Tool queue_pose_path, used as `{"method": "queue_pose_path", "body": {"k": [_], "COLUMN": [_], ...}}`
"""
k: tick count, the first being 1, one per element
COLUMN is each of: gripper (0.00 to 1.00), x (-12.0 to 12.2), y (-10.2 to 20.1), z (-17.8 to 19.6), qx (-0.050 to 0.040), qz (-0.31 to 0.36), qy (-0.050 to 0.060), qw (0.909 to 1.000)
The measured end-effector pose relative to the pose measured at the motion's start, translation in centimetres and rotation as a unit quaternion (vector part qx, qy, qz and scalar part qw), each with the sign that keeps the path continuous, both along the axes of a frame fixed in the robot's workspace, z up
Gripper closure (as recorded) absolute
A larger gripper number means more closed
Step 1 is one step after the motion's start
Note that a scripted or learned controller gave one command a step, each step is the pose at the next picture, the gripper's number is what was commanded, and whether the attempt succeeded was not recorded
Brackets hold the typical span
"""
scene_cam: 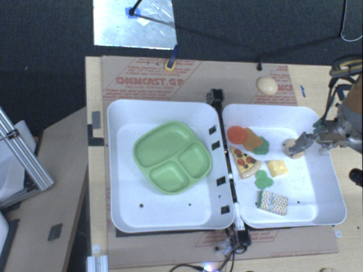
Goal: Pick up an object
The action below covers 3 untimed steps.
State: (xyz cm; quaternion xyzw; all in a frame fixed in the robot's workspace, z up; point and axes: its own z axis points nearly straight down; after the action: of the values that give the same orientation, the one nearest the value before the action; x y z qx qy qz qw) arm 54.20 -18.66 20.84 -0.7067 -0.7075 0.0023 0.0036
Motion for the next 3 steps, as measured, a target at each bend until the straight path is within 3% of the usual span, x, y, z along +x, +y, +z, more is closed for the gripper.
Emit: {"method": "queue_pose_path", "body": {"k": [1, 3], "gripper": [0.0, 0.0], "x": [0.3, 1.1], "y": [0.0, -0.2], "z": [0.5, -10.8], "qx": [-0.0011, -0.0008], "qz": [0.001, 0.0], "qy": [-0.005, -0.005], "qw": [1.0, 1.0]}}
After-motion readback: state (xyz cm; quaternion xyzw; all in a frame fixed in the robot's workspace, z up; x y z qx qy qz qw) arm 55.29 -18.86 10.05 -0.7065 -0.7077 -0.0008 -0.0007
